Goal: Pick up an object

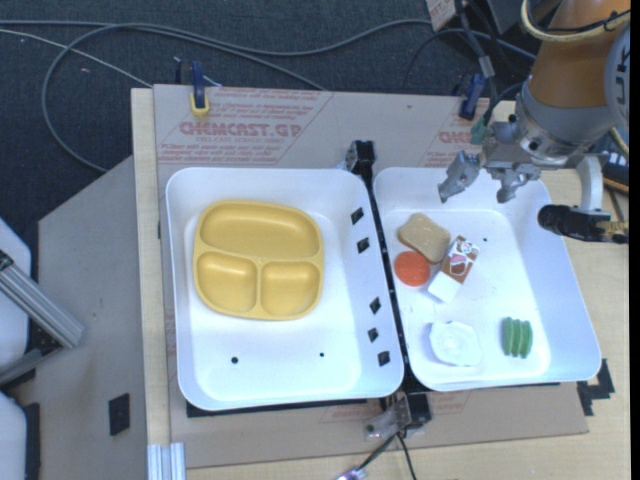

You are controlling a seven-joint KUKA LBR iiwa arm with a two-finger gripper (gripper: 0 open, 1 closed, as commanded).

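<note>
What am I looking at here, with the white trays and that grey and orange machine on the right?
That machine is a robot arm, run by a program. The picture comes from one fixed camera above the bench, looking down at a slant. At the arm's end is its hand, two fingers for grasping; they are spread and hold nothing, and the hand hovers over the far edge of the right bin. Its job is to pick up an object. That bin holds a tan bread-like piece, an orange-red round thing, a small red and white packet, a white block, a white disc and a green item. The left bin holds a yellow divided plate.
</note>
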